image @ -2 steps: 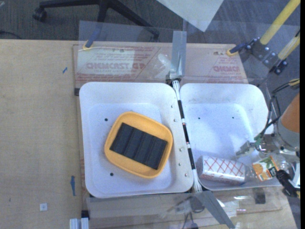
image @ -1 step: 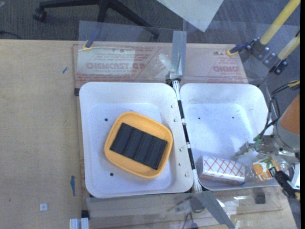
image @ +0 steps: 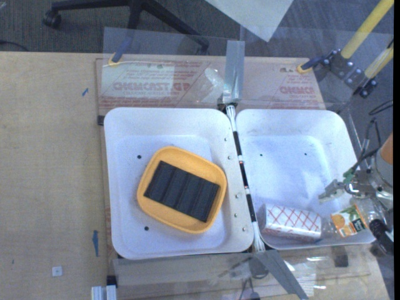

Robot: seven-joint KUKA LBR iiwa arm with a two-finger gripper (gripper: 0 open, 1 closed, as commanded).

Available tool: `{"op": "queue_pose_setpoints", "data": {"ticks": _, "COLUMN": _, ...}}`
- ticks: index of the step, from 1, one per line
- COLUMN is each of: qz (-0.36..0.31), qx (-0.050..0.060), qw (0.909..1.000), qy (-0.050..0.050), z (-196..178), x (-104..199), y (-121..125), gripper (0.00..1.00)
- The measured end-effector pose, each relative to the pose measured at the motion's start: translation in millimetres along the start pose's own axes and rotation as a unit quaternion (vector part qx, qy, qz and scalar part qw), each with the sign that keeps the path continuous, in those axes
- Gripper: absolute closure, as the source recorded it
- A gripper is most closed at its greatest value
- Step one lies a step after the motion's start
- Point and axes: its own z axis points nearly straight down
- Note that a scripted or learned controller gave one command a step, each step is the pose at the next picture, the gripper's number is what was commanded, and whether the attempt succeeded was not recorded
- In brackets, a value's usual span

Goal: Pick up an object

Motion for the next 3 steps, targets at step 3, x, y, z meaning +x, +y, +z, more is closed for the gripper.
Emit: {"op": "queue_pose_setpoints", "data": {"ticks": 3, "qz": -0.02, "qx": 0.0, "qw": 0.9998, "qy": -0.002, "z": -61.3, "x": 11.6, "y": 0.6, "gripper": 0.0}}
